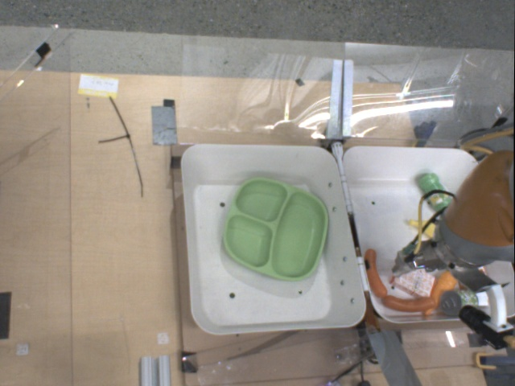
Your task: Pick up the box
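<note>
Lying low in the right bin [378,179], near its front edge, the box [414,282] — a small whitish carton with red print, partly covered from the right by the arm. Pressed close around it: an orange hot-dog-shaped toy [392,289] curving along its left and front sides, touching or nearly so, and something orange just to its right, too hidden to name. Hovering right over the carton's upper right corner, the end effector [422,257], dark and cluttered with a yellow cable; impossible to tell from here how wide the fingers stand, or whether anything sits between them. Looking like the reach-and-descend stage of the pick, then, with no lift showing and the carton apparently flat on the bin floor. Further back in the same bin, a green bottle-like object [431,184] near the rear wall, well apart from the action. Over in the left bin [193,215], a green divided plate [276,228] sitting alone in the middle, no part in this. Underneath it all, the wooden tabletop [80,232]. Calling for care next: coming down square on the carton's short sides, closing without catching the orange toy crowding its edge, then rising straight. Tight quarters near the front wall, so a likely slip or a double grab if the approach drifts left.
</note>
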Available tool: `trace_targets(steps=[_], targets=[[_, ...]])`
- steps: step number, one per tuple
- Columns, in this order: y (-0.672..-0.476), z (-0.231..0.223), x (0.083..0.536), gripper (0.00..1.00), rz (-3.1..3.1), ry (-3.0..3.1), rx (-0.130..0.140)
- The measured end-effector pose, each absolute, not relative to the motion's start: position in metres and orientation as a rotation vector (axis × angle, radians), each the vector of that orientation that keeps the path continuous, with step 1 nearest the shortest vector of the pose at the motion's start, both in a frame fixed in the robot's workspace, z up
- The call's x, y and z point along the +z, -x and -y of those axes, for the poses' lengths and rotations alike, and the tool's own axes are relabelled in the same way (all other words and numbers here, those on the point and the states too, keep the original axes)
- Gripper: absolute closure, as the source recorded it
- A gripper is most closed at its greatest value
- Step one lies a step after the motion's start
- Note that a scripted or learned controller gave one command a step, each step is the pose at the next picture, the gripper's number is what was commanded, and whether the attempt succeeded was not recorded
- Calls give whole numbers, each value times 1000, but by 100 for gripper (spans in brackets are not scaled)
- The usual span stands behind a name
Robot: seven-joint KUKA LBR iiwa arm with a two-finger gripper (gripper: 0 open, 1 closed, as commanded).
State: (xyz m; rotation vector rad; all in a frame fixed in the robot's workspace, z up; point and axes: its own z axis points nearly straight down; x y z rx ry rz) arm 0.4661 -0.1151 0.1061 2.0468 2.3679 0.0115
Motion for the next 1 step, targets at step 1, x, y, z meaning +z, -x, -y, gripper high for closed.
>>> trace_targets(steps=[1], targets=[[-468, 116, 118, 100, -2364, -2042, 17]])
